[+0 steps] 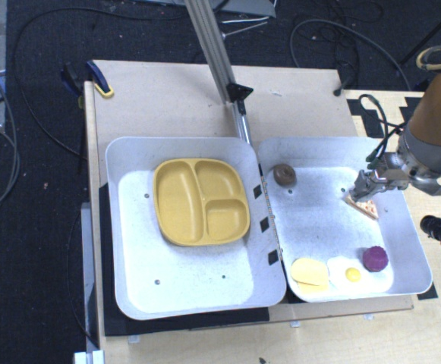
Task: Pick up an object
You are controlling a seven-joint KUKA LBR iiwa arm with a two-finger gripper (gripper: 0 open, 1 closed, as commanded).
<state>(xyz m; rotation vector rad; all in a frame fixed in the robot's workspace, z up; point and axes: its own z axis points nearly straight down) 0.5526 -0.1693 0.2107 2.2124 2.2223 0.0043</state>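
— So, where are we in the pick?

— We are at the reach-down step, we judge. The arm (433,123) comes in over the right bin (311,203), and the gripper (372,182) sits low above a pale orange, wedge-shaped piece (365,207) lying on the bin floor just below and slightly ahead of the jaws.

— Are the jaws clenched on it?

— We cannot tell; the wrist hides them from this high slant. The wedge looks to be flat on the floor, so we do not count it as held.

— What else is within reach?

— Well off to the far side of the jaws lies a small brown ball (284,175). Toward the bin's near rim, apart from the jaws, sit a purple ball (375,258), a fried-egg piece (351,274) and a pale yellow slab (310,272). The yellow divided plate (202,202) rests in the left bin (129,226), well away.

— And the next move?

— We would want the jaws set either side of the wedge, touching the floor, then a firm squeeze before lifting. The piece is thin and flat, so it may slip out.
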